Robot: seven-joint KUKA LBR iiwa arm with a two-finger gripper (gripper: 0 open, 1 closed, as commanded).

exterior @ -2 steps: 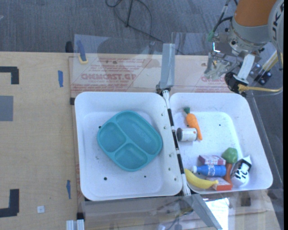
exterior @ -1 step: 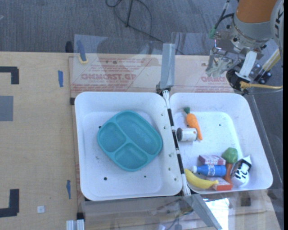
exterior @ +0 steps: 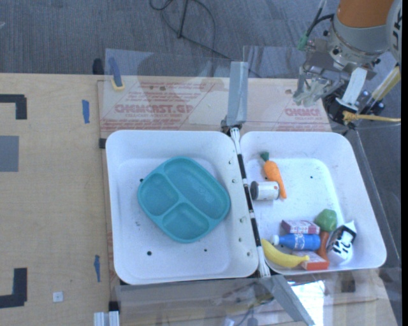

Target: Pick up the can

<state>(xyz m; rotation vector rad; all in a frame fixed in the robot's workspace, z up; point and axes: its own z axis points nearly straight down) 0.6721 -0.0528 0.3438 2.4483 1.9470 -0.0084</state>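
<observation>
The can [exterior: 265,190] is a small white cylinder with a dark end, lying on its side near the left wall of the right bin [exterior: 306,145]. My gripper [exterior: 307,93] hangs above the bench beyond the far edge of that bin, well up and to the right of the can. Its fingers stand apart with nothing between them. The orange band of the arm [exterior: 363,13] shows at the top right.
An orange carrot [exterior: 273,174] lies just beyond the can. Near the right bin's front sit a banana [exterior: 281,255], a blue bottle [exterior: 300,242], a brown box [exterior: 299,226], a green item [exterior: 326,219] and a black-and-white item [exterior: 343,241]. A teal divided plate [exterior: 183,198] lies in the left bin [exterior: 124,153].
</observation>
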